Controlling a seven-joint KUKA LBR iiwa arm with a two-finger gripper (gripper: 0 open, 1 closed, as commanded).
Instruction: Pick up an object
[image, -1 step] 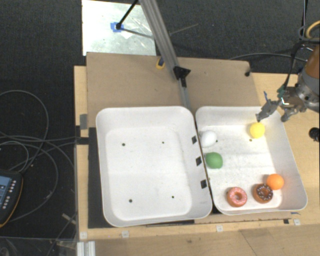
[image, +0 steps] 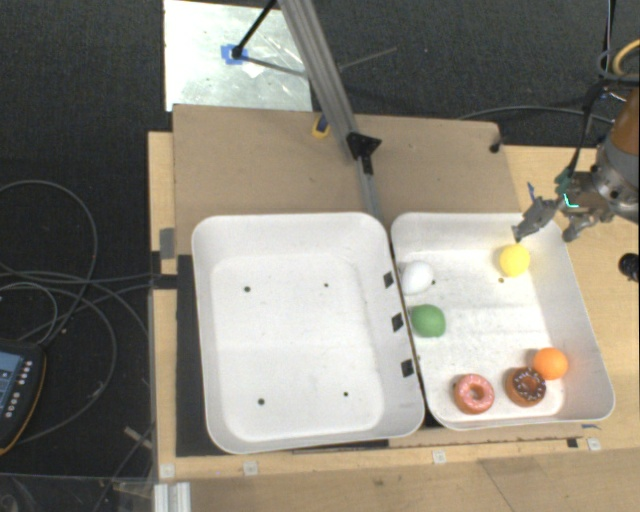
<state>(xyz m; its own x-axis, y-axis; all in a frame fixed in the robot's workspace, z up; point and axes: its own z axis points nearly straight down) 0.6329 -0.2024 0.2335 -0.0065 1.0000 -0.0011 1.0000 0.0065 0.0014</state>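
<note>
Six small objects lie in the right bin (image: 590, 340); the open, empty gripper (image: 548, 222) hangs just above the yellow ball (image: 514, 260) at the bin's far side — a round thing likely to roll off closing fingers.

Yellow ball (image: 514, 260), green ball (image: 428, 320)
</note>
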